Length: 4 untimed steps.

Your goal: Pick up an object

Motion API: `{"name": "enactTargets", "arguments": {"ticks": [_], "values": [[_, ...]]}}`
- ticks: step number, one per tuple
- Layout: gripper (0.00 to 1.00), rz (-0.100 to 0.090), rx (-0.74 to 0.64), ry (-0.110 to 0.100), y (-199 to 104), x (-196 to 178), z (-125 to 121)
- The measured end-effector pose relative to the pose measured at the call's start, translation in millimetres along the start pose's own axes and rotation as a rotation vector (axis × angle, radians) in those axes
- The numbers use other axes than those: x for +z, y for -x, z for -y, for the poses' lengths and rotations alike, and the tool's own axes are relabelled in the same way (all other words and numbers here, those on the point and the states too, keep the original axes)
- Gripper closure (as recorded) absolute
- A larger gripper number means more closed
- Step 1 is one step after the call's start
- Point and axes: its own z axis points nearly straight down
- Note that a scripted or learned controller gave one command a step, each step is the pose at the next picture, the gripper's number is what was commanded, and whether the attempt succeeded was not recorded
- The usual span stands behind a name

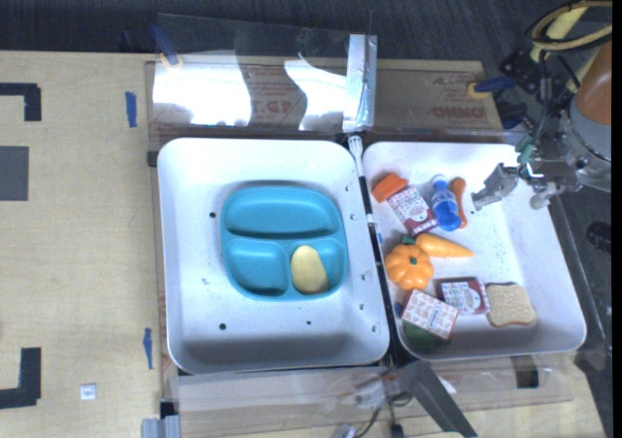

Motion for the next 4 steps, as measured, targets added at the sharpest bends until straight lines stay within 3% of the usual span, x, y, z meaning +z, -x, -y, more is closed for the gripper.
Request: {"name": "enactTargets", "arguments": {"ticks": [1, 2, 3, 4], "values": [[0.00, 0.000, 0.012, 0.012, -13.4, 147.4, -8.8], [0.00, 0.017, -0.170, 0.037, -26.6, 158.3, -0.6], [1.00, 0.009, -0.176, 0.049, -34.0, 146.1, -5.0], [1.00, 0.003, 0.014, 0.009, -5.5, -12.7, -52.9]]}}
